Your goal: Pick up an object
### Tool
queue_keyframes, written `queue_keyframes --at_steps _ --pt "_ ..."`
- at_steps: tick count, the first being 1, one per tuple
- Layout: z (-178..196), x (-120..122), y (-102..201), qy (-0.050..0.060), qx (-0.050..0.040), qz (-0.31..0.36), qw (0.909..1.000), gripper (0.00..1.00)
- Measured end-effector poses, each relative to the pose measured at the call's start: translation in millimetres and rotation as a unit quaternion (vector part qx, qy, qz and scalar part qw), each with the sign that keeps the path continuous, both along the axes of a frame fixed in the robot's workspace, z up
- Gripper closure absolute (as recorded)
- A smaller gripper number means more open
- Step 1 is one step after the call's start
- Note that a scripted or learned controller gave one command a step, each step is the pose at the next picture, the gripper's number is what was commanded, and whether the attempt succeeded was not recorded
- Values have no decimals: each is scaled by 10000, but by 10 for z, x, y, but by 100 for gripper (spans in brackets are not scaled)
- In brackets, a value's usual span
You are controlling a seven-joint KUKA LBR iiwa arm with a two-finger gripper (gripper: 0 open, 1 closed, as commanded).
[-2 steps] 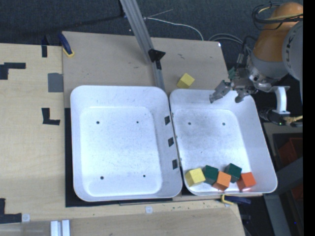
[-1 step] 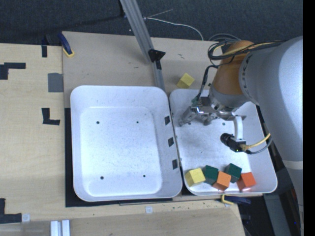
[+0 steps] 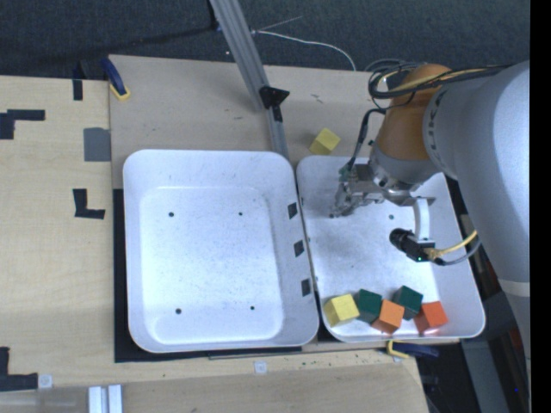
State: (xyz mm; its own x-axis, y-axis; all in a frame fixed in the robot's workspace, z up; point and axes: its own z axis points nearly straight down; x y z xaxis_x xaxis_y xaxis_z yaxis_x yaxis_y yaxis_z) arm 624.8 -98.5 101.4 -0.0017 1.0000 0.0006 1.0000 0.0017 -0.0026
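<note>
I see the hand (image 3: 344,203) low over the far part of the right bin (image 3: 362,248); whether it is open I cannot tell. The blocks (image 3: 385,309) lie together at this bin's near edge. One yellow cube (image 3: 325,141) sits on the bench (image 3: 189,101).

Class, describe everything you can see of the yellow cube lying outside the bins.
The yellow cube is small, plain and matte, perhaps foam or painted wood. It sits turned cornerwise on the bare bench, just beyond the far rim of the right bin. It lies near the slanted grey pole and apart from the gripper.
</note>
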Motion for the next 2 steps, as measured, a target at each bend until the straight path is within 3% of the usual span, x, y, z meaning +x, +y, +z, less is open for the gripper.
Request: queue_keyframes --at_steps 1,2 --pt "949 -664 495 -27 9 15 10000 100" --pt "902 -1206 89 16 -10 -32 10000 100"
